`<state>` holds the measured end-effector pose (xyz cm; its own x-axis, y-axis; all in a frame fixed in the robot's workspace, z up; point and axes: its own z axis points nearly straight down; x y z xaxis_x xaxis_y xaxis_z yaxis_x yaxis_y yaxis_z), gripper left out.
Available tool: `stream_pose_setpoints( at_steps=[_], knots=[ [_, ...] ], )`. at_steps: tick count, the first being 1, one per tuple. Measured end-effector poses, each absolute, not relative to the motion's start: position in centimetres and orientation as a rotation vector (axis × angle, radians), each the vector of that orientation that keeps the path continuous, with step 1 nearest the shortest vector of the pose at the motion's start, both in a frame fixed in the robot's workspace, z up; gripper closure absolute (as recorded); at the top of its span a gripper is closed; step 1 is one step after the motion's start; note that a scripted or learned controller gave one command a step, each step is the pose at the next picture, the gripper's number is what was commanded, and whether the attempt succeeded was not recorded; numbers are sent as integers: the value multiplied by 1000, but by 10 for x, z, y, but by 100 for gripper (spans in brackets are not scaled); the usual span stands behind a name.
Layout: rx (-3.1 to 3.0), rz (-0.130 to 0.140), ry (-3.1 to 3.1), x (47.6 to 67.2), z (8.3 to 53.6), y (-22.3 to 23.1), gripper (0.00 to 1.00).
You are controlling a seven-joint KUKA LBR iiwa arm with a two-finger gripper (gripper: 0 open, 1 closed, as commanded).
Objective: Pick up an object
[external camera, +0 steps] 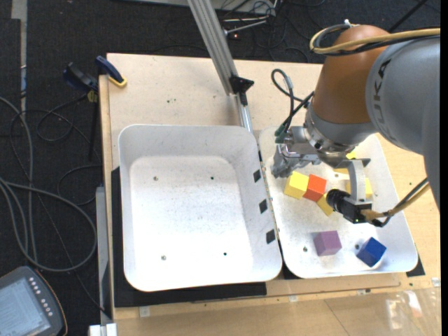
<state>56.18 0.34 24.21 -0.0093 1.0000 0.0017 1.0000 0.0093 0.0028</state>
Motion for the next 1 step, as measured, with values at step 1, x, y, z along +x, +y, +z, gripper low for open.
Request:
stream_pose_setpoints(
  at_steps=[1],
  knots=[
    [2213,4,2230,571,247,51,100]
  ],
)
